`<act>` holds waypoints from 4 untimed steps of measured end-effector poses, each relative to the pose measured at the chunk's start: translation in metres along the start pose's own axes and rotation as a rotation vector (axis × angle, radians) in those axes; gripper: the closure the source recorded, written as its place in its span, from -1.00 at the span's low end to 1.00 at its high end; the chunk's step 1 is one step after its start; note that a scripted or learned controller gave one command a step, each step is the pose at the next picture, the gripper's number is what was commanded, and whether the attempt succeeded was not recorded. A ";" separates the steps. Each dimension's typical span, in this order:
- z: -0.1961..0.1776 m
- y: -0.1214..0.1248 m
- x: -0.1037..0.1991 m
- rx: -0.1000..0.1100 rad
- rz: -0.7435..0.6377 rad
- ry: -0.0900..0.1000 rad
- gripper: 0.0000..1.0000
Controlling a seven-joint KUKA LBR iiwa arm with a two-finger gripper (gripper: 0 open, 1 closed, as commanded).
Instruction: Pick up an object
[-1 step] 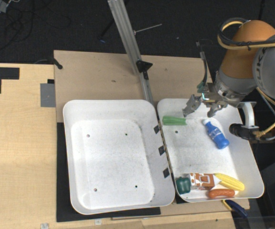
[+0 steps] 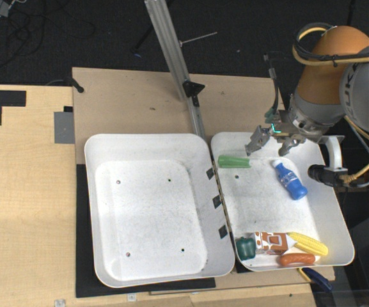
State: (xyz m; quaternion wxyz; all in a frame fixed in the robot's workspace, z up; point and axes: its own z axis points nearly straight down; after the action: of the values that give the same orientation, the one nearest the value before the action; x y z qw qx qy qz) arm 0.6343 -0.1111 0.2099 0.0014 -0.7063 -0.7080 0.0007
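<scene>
The blue bottle (image 2: 290,179) lies tilted in the right bin (image 2: 337,232), toward two o'clock, free for a grasp. The pincer (image 2: 273,142) hovers just beyond it at eleven o'clock, fingers spread and empty, near the green piece (image 2: 234,162).

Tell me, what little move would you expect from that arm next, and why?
Probably a short drop straight down. The pincer hangs open above the far end of the right bin, with nothing between its fingers. The blue bottle and the green piece lie just below it, either side, so it would need to shift slightly toward one first.
</scene>
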 end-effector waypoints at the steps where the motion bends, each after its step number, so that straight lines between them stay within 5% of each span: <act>1: 0.051 -0.005 -0.009 0.005 0.003 0.000 -1.00; 3: 0.119 -0.011 -0.001 0.001 0.006 -0.001 -1.00; 4: 0.109 -0.011 -0.002 0.001 0.010 0.000 1.00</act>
State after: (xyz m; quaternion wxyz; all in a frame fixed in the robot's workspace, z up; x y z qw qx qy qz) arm 0.6229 -0.1128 0.1010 0.0019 -0.7099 -0.7043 0.0012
